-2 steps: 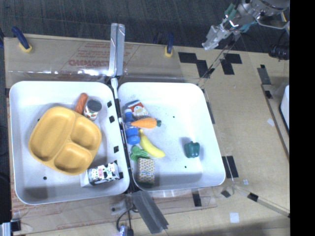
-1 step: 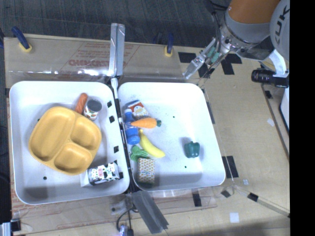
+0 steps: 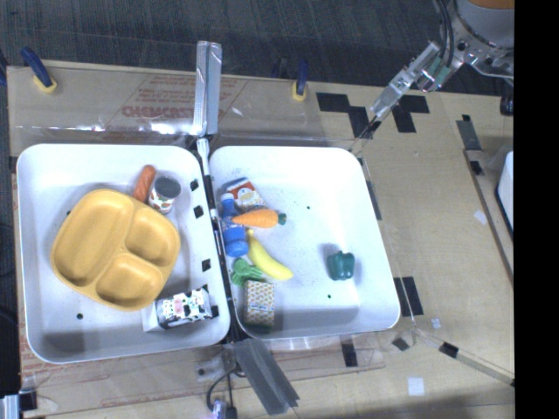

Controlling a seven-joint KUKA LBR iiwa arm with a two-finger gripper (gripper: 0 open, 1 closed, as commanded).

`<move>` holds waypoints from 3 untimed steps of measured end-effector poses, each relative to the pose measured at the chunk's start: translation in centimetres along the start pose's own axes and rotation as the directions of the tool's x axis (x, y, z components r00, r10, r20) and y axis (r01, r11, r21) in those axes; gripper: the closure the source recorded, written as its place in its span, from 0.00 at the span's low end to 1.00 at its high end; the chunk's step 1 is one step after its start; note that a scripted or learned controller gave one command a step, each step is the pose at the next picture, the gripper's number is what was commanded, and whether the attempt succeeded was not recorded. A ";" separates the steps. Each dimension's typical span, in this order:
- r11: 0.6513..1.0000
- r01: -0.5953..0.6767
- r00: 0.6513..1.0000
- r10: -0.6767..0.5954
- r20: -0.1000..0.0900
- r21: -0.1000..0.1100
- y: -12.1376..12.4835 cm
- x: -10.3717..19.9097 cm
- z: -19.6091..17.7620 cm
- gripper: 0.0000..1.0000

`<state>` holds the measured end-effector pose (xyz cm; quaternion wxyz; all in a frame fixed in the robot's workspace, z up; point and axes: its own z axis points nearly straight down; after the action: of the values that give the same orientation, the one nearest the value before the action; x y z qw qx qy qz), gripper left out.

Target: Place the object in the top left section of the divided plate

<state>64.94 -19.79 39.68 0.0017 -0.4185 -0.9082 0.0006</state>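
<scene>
A yellow divided plate (image 3: 115, 248) lies in the left bin (image 3: 52, 343), tilted, with nothing in its three sections. My gripper (image 3: 370, 126) hangs over the bench just outside the far right corner of the right bin (image 3: 371, 234), holding nothing that I can see. Along the right bin's left wall lie a carrot (image 3: 256, 219), a banana (image 3: 267, 261), a blue bottle (image 3: 233, 235), a red and white packet (image 3: 241, 190) and a patterned box (image 3: 259, 303). A green pepper (image 3: 341, 265) sits alone further right.
Around the plate in the left bin are a sausage (image 3: 144, 182), a small can (image 3: 164, 190) and a cow-patterned carton (image 3: 185, 308). A metal bar (image 3: 208, 85) stands behind the divide between the bins.
</scene>
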 end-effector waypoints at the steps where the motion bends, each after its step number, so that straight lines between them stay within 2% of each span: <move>1: 1.000 0.006 1.000 -0.006 -0.003 0.003 0.1 -0.1 -0.9 1.00; 2: 1.000 -0.014 1.000 0.014 0.000 0.001 -0.4 -1.1 -4.4 1.00; 3: 1.000 -0.005 1.000 0.005 -0.003 0.003 -0.1 -1.1 -5.3 1.00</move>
<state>65.62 -20.71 44.93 0.0039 -0.4208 -0.9071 0.0014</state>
